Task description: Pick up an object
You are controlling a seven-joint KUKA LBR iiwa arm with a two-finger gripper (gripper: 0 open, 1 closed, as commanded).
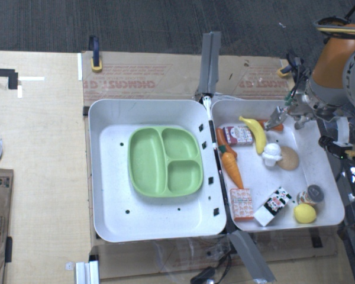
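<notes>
- The banana (254, 133) lies in the right bin (330, 176), near its far wall, between a red carton (238, 135) and a white ball (273, 152).
- It looks light, curved and smooth-skinned, likely soft; a grip across its middle seems safest.
- The gripper (276, 118) hangs just right of the banana's far end, holding nothing.
- Whether it is released or clenched I cannot tell.
- The arm (331, 70) reaches in from the right, wrist low over the bin's far corner.

light: bright, even, from overhead | shadows: soft and faint, a thin one under the green plate (165, 161) | glare: mild sheen on the white bins' (100, 176) rims and floors | focus: fair at centre, small labels unreadable | blur: arm (337, 64) at right edge soft | grain: slight on dark floor (165, 10)
</notes>
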